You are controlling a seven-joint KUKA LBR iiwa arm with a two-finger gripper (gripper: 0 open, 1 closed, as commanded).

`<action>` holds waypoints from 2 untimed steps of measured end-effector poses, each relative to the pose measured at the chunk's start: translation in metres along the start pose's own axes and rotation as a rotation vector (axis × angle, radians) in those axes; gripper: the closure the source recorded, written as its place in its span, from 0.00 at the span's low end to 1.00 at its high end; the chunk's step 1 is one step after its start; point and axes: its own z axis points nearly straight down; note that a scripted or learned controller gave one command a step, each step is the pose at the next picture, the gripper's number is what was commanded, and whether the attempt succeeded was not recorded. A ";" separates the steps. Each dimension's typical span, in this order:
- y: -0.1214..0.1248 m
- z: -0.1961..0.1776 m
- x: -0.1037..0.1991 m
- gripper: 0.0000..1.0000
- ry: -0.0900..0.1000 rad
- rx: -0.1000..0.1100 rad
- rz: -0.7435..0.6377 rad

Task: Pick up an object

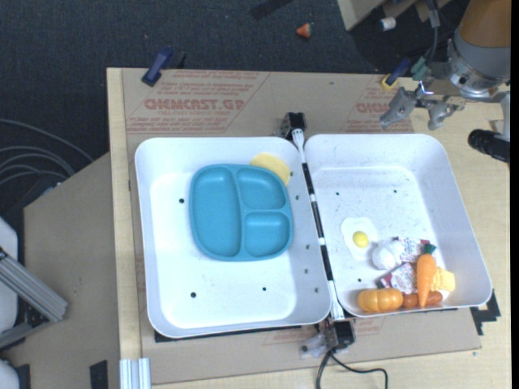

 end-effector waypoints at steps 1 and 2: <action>0.001 0.165 0.001 0.00 0.001 0.002 0.000; -0.073 0.177 0.002 0.00 0.001 0.001 0.001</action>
